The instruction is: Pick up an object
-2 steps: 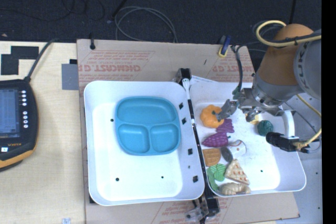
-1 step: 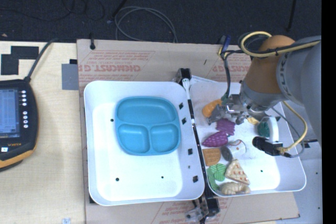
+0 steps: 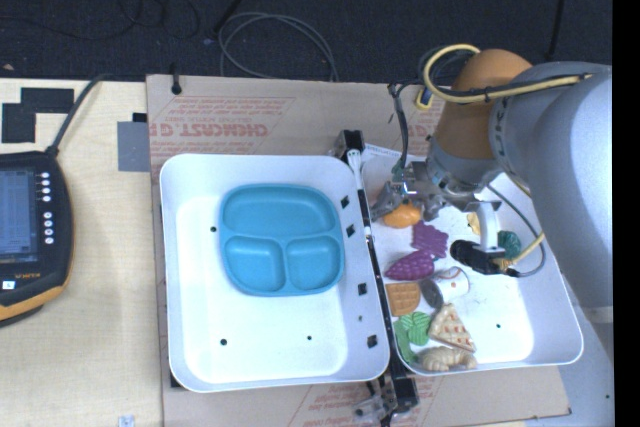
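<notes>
My gripper (image 3: 413, 196) reaches down into the far left part of the right bin (image 3: 540, 335), right over a small orange toy (image 3: 402, 215). Whether the toy sits between the fingers is hidden by the wrist. Just in front of it lie two purple grape bunches (image 3: 430, 238) (image 3: 410, 265). Nearer the front are an orange waffle-like square (image 3: 403, 297), a dark grey piece (image 3: 432, 293), a green leafy toy (image 3: 412, 325), a pizza slice (image 3: 452, 327) and a tan toy (image 3: 440, 360). A green toy (image 3: 509, 242) lies to the right of the grapes.
The left bin (image 3: 200, 315) holds a blue divided tray (image 3: 280, 240). A black divider (image 3: 365, 255) runs between the two bins. A tablet-like pendant (image 3: 25, 225) rests on the bench at far left. The right bin's front right corner is bare.
</notes>
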You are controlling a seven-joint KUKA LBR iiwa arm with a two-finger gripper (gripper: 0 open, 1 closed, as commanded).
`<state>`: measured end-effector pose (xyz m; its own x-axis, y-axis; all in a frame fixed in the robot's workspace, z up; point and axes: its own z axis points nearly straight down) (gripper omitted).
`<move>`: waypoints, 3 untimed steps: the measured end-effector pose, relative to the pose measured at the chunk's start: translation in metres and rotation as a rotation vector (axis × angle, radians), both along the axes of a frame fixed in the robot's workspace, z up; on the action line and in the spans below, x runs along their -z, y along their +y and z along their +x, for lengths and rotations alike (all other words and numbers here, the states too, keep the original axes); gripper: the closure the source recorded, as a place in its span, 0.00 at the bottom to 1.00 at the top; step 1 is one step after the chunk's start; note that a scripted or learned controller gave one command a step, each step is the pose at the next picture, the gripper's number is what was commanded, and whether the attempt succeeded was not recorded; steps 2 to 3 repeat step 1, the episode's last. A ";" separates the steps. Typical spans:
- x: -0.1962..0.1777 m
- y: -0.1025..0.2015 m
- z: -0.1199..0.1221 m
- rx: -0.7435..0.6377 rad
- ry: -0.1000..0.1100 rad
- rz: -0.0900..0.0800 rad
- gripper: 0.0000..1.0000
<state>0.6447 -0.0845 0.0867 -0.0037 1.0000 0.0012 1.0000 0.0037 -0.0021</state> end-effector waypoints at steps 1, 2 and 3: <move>-0.010 -0.002 -0.002 0.003 0.004 0.000 1.00; -0.010 -0.002 -0.002 0.003 0.004 0.000 1.00; -0.010 -0.002 -0.002 0.003 0.004 0.000 1.00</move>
